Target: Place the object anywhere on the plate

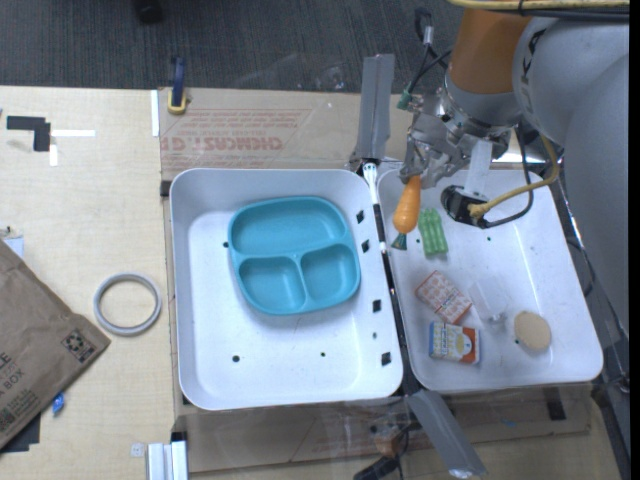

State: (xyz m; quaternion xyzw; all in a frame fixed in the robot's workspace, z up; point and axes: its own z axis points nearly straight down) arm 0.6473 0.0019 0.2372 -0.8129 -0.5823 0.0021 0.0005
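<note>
Arm reaches in over the right bin point(570, 268); gripper point(418, 168) sits above that bin's far-left corner, close to the divide between the two bins. An orange carrot-shaped object point(406, 206) hangs just below the gripper, its top end up between the fingers, tapered end pointing down and slightly tilted; it looks lifted clear of the bin floor, so I judge the fingers closed on its upper end. Object appears to be a toy carrot: probably light, rigid and smooth plastic, so a slip or swing in the grasp is possible; a hold nearer its thick middle would be steadier than at the tip. The blue plate point(294, 256), three compartments, lies in the left bin point(200, 348), roughly centred, well left of the carrot. Path to the plate crosses both bins' adjoining rims, which lie just left of the carrot; the hanging tip needs to clear them. Room above the plate is open, with bare bin floor all around it. Near the carrot in the right bin: a green item point(432, 234) just beside it, and farther toward the near side a small patterned packet point(443, 297), a small carton point(455, 342) and a tan round item point(532, 331), none in the way.
</note>
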